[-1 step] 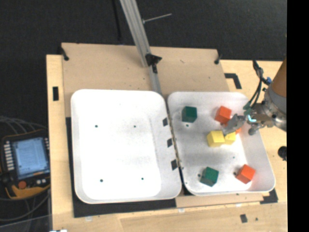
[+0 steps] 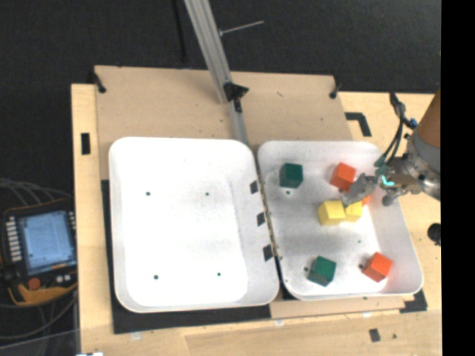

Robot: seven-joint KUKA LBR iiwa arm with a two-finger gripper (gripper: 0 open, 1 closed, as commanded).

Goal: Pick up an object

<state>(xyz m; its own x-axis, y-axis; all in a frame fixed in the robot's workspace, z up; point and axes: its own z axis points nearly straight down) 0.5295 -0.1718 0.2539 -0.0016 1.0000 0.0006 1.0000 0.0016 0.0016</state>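
Overhead slanted view of the table (image 2: 85,199), which is carrying two shallow white bins side by side. The left bin (image 2: 185,221) is lying beside the right bin (image 2: 386,280), their inner edges meeting near the middle of the view. The right bin is holding six blocks: a green block (image 2: 291,175) toward its far left, an orange block (image 2: 343,176) toward its far right, two yellow blocks touching one another near the centre (the larger yellow block (image 2: 332,213) and the smaller yellow block (image 2: 354,211)), a second green block (image 2: 322,271) at the near edge, and a second orange block (image 2: 377,266) in the near right corner. The arm is reaching in from the right, its tool (image 2: 364,190) hanging just above the smaller yellow block and beside the far orange block. Whether the tool is apart or together cannot be told at this resolution; no block is visibly sitting between its tips.
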